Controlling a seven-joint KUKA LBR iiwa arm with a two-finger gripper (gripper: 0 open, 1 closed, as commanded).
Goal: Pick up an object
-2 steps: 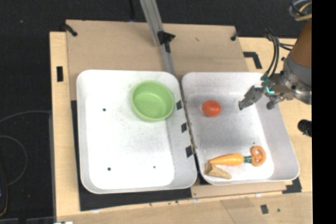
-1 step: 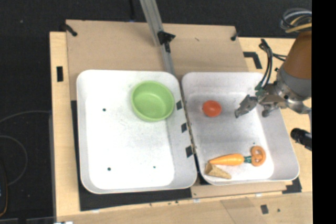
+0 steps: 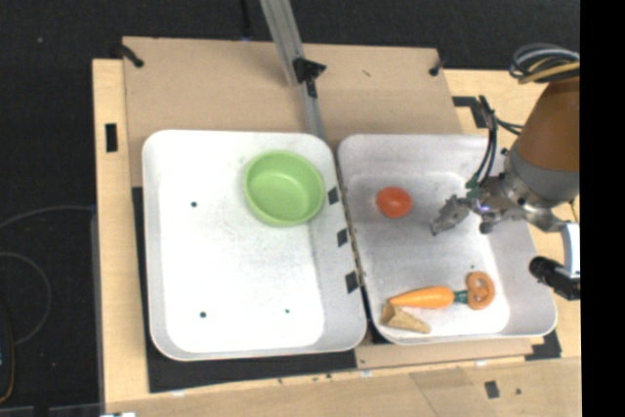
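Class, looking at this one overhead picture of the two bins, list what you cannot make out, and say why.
1. Gripper: too small and blurred in the camera view to judge its state.
2. Orange slice in the right bin: too small to identify; it touches the carrot.
3. Tan wedge by the carrot: too small to name.
4. Arm: cut off at the right edge.
5. Green bowl in the left bin: its underside is hidden.

Left of the gripper (image 3: 467,216), in the same right bin (image 3: 420,156), lies a tomato (image 3: 395,202). Nearer the camera lie a carrot (image 3: 423,298), a ring (image 3: 479,290) and a wedge (image 3: 404,319). Far left, a bowl (image 3: 284,188) sits in the left bin (image 3: 195,288).
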